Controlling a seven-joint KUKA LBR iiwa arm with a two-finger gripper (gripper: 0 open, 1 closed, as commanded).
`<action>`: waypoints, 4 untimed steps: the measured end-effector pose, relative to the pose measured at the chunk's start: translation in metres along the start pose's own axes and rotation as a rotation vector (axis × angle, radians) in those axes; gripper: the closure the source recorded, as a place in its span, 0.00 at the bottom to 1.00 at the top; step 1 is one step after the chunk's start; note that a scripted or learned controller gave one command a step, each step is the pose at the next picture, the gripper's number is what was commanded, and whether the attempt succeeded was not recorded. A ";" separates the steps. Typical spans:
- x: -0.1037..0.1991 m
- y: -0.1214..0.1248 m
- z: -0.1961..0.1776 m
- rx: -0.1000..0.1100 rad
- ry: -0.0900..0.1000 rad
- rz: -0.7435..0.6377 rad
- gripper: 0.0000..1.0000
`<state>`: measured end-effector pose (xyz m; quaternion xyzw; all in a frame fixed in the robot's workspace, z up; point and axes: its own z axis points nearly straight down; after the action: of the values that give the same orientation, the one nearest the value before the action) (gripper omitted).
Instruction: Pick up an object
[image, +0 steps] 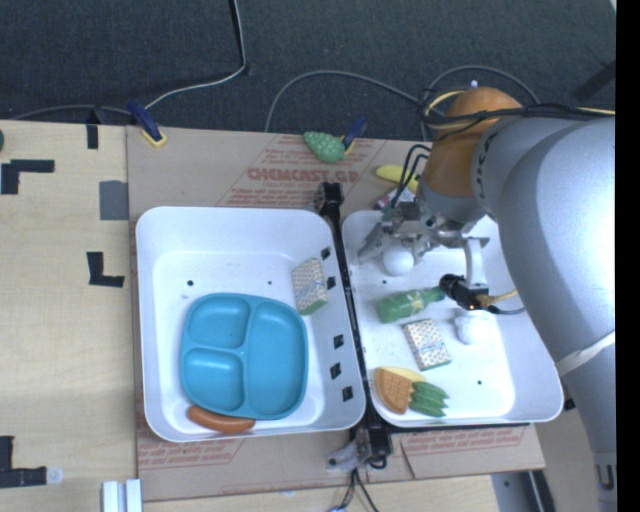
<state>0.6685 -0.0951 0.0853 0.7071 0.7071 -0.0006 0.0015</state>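
Two shallow white bins sit side by side on a bench, seen from above at a slant. A grey arm with an orange band reaches in from the right, and its gripper (405, 240) is low over the far left part of the right bin (500, 385). A small white ball (398, 262) lies right under the gripper; whether the gripper is wide, narrow or holding the ball cannot be told from here.

This looks like the grasping step: the gripper is down at the ball, nothing visibly lifted. The next move would call for closing squarely on the round ball, then rising straight.

The right bin also holds one green bottle (408, 303), one patterned packet (427, 343), one small white piece (463, 327), and near the front one orange wedge (392, 388) touching one green pod bunch (428, 399).

The left bin (160, 300) holds one blue divided plate (243, 355), one sausage (220, 420) at its near edge, and one patterned block (310, 283) against the right wall.
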 end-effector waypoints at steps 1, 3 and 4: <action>0.018 -0.052 -0.100 0.001 0.003 -0.001 0.00; -0.002 -0.087 -0.026 -0.005 0.001 -0.001 0.00; -0.004 -0.102 -0.009 -0.027 -0.010 0.001 0.00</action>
<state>0.5664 -0.0991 0.0938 0.7075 0.7065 0.0052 0.0144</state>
